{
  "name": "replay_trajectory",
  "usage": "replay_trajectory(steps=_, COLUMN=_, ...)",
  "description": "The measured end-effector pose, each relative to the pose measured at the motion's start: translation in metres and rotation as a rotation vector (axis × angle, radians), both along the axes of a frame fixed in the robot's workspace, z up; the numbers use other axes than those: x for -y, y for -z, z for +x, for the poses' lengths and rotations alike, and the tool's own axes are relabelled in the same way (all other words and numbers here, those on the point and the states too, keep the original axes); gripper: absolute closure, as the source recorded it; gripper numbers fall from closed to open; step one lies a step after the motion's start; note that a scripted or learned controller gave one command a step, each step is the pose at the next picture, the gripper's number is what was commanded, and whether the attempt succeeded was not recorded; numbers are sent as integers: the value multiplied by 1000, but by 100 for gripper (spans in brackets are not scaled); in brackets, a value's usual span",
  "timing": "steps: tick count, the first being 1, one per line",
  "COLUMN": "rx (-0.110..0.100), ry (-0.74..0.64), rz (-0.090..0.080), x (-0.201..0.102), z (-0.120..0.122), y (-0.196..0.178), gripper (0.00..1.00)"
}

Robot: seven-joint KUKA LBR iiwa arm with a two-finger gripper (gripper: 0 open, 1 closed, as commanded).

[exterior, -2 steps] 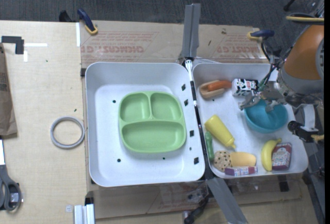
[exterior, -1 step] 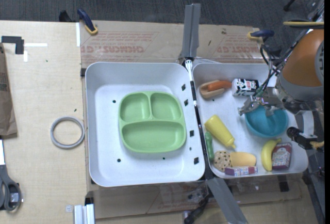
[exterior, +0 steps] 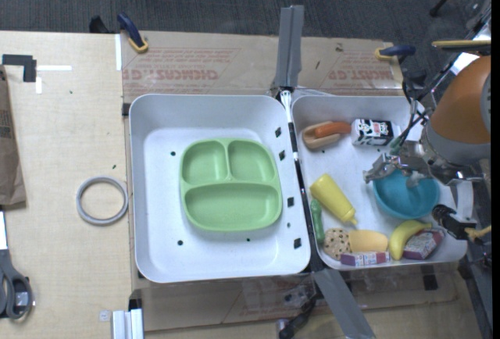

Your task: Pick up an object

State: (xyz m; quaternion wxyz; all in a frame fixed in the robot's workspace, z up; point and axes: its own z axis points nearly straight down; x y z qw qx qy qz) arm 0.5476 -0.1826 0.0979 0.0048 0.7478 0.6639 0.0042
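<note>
I hang over the right bin (exterior: 308, 173), my end effector (exterior: 388, 167) poised just above the far-left rim of the blue bowl (exterior: 406, 195); whether it is released or clenched I cannot tell from this slant, and nothing visibly sits in its grip; I judge this the approach step, with the pick not yet made. The bowl looks the likeliest target: round, open, bright blue, sitting upright toward the right side of the bin, a banana (exterior: 407, 236) just near of it and a small cow-print carton (exterior: 372, 131) farther off; its thin rim suggests a pinch over the edge, so the next move calls for a straight descent with one side inside the wall and one outside, then a firm close and a lift. The left bin (exterior: 148, 197) holds a green divided plate (exterior: 231, 184); a yellow bottle (exterior: 334, 198) lies left of the bowl.
</note>
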Motion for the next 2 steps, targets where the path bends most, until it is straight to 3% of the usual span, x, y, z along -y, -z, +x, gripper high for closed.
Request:
replay_trajectory(steps=1, rx=-12, ry=16, rz=6, x=5, z=65, y=0, gripper=0)
replay_trajectory(steps=2, rx=-4, ry=-200, rz=14, x=9, z=47, y=1, gripper=0)
